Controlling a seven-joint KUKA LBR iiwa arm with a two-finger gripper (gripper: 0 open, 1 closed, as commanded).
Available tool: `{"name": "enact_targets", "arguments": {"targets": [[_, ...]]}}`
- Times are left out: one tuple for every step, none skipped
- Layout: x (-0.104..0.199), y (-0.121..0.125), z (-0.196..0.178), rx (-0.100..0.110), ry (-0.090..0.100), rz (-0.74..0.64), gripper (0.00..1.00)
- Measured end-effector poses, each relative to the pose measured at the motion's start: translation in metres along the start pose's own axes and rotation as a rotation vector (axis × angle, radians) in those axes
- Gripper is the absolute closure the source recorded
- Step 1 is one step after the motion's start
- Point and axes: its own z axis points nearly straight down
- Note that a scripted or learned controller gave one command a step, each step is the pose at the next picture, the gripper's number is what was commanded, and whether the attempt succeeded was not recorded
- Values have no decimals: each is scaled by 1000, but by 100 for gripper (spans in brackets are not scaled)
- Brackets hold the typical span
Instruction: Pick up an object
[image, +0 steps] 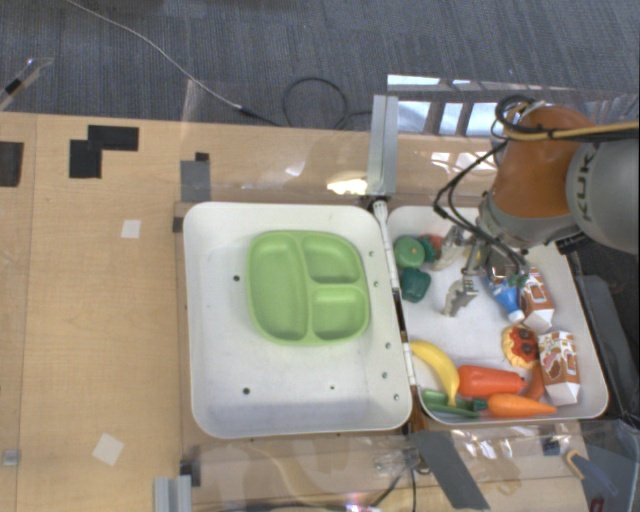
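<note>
My gripper (470, 285) hangs low over the upper middle of the right bin (455, 330), under the orange wrist band (535, 165). A small blue bottle (503, 297) lies just to its right, touching or nearly touching it. Two green toy pieces (411, 252) (415, 286) sit to its left by the bin wall, with a small red piece (432, 243) beside the upper one. Along the bin's front lie a yellow banana (440, 366), a red pepper (490, 380) and an orange carrot (520, 405).
A green divided plate (305, 285) rests in the left bin (215, 390). On the right bin's right side stand two red-and-white cartons (558, 365) (537, 295) and a round pizza-like toy (520, 345). Black cables loop above the gripper.
</note>
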Motion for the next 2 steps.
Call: {"name": "enact_targets", "arguments": {"targets": [[-3,7,0,11,2,8,0],[42,-29,2,1,-40,20,0]]}}
